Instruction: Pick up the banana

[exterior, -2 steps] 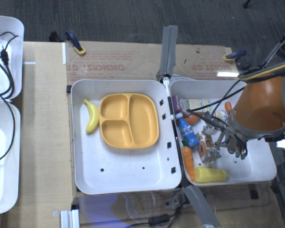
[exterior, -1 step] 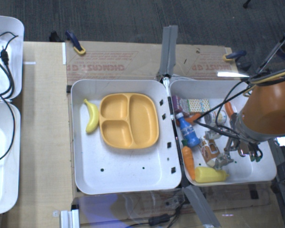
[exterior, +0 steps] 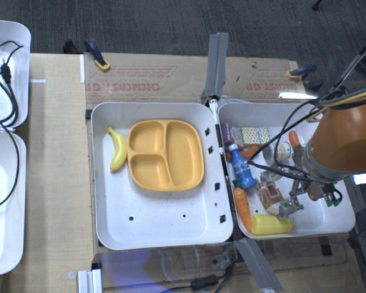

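from the camera above, the surface (exterior: 55, 163) carries two shallow white bins side by side. in the left bin (exterior: 158, 224) a yellow banana (exterior: 117, 149) lies flat on the bin floor along the left wall, its curve bowing toward that wall, just beside the left edge of a yellow-orange divided plate (exterior: 166, 154) but apart from it by a thin strip of white. the plate has three compartments and sits in the upper middle of that bin; nothing lies in it. the right bin (exterior: 338, 221) is crowded: a blue bottle (exterior: 240, 168) with a white cap lies near its left wall, an orange carrot (exterior: 242, 207) lies below it along the same wall, and a pale yellow block-like item (exterior: 271, 225) rests at the bin's front edge, touching the carrot's lower end. a patterned packet (exterior: 255, 135) sits toward the back. the arm (exterior: 344, 142) comes in from the right, its orange band over the right bin, with black cables looping across it. the gripper (exterior: 288, 207) hangs low over the clutter in the right bin, just above the yellow block and well apart from the banana; whether it is open or closed cannot be told from here, and nothing can be made out in its grasp.
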{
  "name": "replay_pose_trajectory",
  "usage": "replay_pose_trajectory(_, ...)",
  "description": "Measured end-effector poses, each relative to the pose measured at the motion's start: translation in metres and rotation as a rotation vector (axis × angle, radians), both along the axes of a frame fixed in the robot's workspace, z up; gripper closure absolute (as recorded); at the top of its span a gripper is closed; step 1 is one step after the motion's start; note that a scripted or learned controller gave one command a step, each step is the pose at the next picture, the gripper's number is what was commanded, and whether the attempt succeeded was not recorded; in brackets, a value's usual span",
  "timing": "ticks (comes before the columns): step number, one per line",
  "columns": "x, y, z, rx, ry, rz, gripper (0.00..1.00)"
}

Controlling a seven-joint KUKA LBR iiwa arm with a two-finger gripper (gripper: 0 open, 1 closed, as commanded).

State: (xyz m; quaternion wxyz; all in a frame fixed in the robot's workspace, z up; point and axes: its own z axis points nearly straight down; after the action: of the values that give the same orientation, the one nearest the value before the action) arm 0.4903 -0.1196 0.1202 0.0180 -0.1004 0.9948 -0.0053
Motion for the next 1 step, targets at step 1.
replay_pose_trajectory(1, 0.0091, -0.0059, 0.0566, 0.008, 0.032, -0.044, 0.0)
